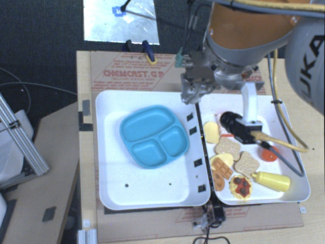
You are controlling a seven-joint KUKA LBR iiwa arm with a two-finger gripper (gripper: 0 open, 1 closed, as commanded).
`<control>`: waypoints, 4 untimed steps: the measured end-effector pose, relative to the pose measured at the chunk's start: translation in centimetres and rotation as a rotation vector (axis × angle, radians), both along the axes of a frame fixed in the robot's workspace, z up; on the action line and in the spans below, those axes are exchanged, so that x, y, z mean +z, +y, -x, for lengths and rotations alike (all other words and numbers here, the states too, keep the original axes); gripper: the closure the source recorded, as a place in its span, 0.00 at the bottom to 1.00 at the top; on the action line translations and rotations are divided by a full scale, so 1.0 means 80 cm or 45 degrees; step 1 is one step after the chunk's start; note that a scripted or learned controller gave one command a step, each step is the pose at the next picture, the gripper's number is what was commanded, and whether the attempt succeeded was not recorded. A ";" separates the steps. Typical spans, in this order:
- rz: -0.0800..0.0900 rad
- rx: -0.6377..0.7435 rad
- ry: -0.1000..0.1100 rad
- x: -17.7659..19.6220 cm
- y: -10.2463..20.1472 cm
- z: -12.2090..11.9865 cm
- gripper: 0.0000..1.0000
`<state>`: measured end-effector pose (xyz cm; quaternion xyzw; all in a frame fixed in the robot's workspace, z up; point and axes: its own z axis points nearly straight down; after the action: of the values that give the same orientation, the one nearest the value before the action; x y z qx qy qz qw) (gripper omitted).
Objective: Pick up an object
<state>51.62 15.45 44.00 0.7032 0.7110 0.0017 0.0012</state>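
Above the right bin (pixel 299 184) (toy food inside) hangs the end effector (pixel 192 93).

blue tray (pixel 153 135) fills left bin (pixel 109 187), toy food (pixel 236 161) crowds right bin (pixel 299 187)

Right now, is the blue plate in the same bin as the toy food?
No, the blue plate lies alone in the left bin, while the toy food sits in the right bin.

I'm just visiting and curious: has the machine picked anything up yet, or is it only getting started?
Nothing looks picked up yet. The toy foods, such as the yellow bottle and the toast slice, lie in the right bin, and the blue plate lies in the left bin. The gripper hangs over the bins' far edge. The whole pick is left.
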 end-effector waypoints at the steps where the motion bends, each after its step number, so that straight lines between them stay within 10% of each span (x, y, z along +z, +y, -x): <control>1: 0.000 0.007 -0.003 0.013 0.000 -0.001 1.00; 2: 0.005 -0.020 0.018 -0.117 -0.068 0.040 1.00; 3: 0.003 -0.012 0.011 -0.266 -0.043 -0.026 1.00; 4: -0.006 -0.003 -0.006 -0.144 0.002 0.017 1.00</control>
<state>50.26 15.58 32.51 0.7041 0.7101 0.0050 0.0013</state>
